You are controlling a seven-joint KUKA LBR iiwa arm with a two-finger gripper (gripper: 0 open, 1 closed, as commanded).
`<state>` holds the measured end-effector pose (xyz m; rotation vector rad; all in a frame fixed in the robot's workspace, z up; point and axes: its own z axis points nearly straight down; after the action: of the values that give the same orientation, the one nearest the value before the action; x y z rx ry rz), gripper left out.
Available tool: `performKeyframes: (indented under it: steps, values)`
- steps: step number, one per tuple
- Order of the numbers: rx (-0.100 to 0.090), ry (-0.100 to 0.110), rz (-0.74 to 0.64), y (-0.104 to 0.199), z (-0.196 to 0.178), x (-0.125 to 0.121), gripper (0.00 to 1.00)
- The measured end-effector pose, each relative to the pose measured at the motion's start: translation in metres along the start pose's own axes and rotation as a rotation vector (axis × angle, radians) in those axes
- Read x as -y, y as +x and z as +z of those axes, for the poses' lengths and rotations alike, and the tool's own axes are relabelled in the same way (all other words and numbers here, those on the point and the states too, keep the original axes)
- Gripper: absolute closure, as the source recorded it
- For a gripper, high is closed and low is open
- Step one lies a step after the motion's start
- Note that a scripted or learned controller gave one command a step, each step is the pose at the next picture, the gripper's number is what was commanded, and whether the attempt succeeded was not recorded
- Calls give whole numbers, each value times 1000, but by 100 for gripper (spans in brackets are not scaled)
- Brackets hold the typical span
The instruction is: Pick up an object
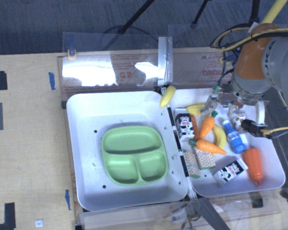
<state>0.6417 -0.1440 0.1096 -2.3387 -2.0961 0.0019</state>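
Observation:
The right bin (274, 177) holds a jumble of small toys. Two orange carrots (207, 127) (210, 147) lie near its middle, next to a blue bottle (235, 138) and a yellow banana piece (220, 137). A cow-patterned box (184, 125) lies by the divider, and a second one (231, 171) is near the front. A large orange-red carrot (254, 164) lies at the right. My gripper (225, 107) hangs low over the bin's back part, just above the upper carrot and the bottle. I see nothing held in it.
A green divided plate (134, 154) lies in the left bin (82, 140). A yellow banana (167, 96) rests on the rim between the bins at the back. Another yellow piece (196, 109) and patterned packets (198, 160) lie in the right bin. Cables hang by the arm (257, 61).

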Motion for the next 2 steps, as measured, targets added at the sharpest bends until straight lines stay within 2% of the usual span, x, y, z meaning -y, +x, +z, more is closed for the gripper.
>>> performKeyframes:
  steps: [1,2]
  values:
    - [8,-11,-160,24,21,22,0]
    - [4,-11,-159,26,12,22,100]
